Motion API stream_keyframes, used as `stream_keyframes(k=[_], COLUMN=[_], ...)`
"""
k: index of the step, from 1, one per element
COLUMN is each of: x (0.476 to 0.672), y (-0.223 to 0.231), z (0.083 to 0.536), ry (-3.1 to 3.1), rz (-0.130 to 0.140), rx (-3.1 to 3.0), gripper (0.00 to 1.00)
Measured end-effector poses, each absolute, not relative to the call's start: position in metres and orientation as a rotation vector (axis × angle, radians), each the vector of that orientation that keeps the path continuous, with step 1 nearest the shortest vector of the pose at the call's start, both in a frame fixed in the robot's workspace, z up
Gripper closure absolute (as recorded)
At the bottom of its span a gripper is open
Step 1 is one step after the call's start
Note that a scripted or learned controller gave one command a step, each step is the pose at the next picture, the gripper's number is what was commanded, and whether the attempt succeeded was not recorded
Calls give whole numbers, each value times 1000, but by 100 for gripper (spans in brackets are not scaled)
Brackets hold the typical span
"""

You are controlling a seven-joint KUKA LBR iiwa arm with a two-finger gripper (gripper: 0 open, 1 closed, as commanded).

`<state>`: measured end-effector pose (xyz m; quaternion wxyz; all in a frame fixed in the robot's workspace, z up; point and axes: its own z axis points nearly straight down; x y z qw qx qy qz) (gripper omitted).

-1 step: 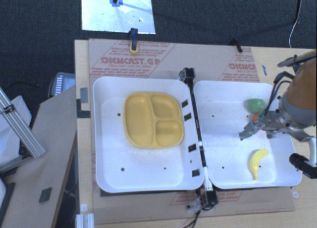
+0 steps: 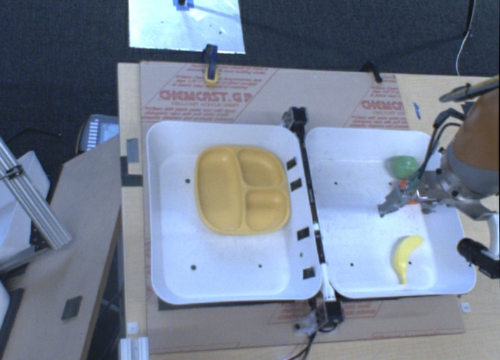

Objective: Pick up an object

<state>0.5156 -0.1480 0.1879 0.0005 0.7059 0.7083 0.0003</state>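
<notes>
A green rounded object [image 2: 404,165] lies near the back of the right bin [image 2: 351,272]. A yellow banana [image 2: 405,256] rests near that bin's front right corner. My gripper [image 2: 397,200] reaches in from the right and hangs low over the right bin, between the green object and the banana. It is just in front of the green object and apart from the banana. Nothing can be seen held in it.
The left bin [image 2: 172,272] holds a yellow divided plate [image 2: 241,189] in its middle. A black divider [image 2: 307,202] with clips runs between the bins. The grey arm with its orange band [image 2: 478,144] and cables covers the right bin's right side.
</notes>
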Motion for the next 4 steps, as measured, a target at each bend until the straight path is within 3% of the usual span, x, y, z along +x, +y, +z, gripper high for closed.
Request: stream_keyframes(k=[2,3,4], x=[512,512,513], y=[-152,-152,-152], z=[102,84,95], ry=[2224,2223,2220], rz=[-2,0,2], rx=[2222,2222,2220], gripper=[0,0,100])
